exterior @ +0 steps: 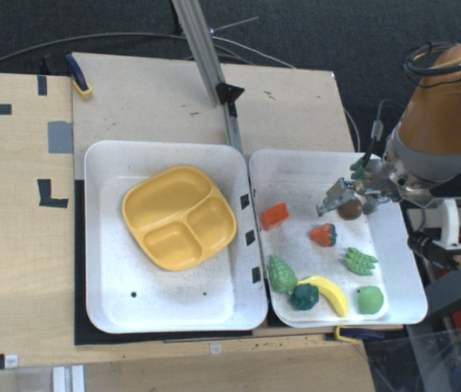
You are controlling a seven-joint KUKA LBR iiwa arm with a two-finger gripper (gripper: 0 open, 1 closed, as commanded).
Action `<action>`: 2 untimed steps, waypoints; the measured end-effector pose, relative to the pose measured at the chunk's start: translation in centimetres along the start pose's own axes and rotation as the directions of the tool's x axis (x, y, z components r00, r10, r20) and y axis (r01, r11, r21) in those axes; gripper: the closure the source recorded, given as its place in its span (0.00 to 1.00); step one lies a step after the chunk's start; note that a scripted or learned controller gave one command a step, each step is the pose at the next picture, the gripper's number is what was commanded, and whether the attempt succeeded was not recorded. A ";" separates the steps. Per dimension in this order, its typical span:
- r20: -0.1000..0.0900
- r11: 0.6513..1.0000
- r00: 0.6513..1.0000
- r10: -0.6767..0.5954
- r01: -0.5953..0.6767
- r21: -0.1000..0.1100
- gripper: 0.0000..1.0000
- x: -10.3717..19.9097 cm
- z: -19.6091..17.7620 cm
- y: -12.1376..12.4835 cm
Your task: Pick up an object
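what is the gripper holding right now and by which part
Cannot be told: the gripper is over the right bin beside a brown object, but no grasp is visible.

No text or label (not even numbers) reads legibly.

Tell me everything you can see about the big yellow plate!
The yellow plate lies flat in the left white bin, turned at a slant to the bin's sides. It looks like smooth plastic, squarish with rounded corners and a raised rim. Ridges split it into three compartments: one large one and two smaller ones. Nothing lies in any of them. Only the bin's floor touches it, and the toy foods are all in the other bin.
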State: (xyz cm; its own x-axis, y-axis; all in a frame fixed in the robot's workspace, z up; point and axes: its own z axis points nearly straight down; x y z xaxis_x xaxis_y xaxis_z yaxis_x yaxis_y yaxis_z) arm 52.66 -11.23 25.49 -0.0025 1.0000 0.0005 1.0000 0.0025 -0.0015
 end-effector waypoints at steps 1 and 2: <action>0.000 1.000 1.000 0.000 0.000 0.000 0.00 0.0 0.0 0.0; 0.000 1.000 1.000 0.001 -0.001 0.005 0.00 0.6 4.5 0.2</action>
State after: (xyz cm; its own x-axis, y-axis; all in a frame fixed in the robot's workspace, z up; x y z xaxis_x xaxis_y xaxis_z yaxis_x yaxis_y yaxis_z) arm 52.81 -10.67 20.99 -0.0015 1.0000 0.0002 1.0000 0.0015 -0.0060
